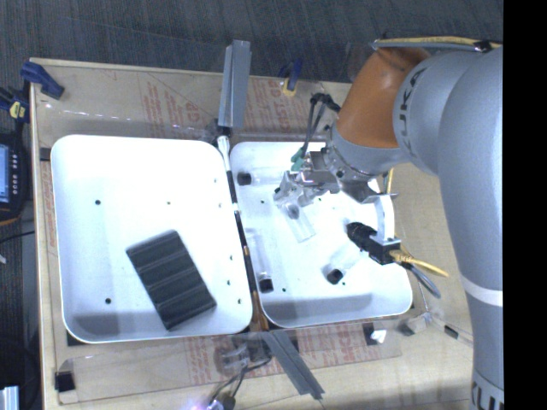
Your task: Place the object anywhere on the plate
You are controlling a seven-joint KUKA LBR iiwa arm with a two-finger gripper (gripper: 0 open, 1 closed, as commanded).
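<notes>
While the end effector [297, 196] hangs over the right bin [308, 301], whether it grips anything cannot be told

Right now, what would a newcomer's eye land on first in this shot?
First, the big grey arm with an orange band coming in from the right, its gripper over the right-hand shallow white bin. Next, the dark ribbed rectangular slab lying askew in the left-hand shallow white bin. A small black piece sits on the right bin's floor, apart from the gripper.
</notes>
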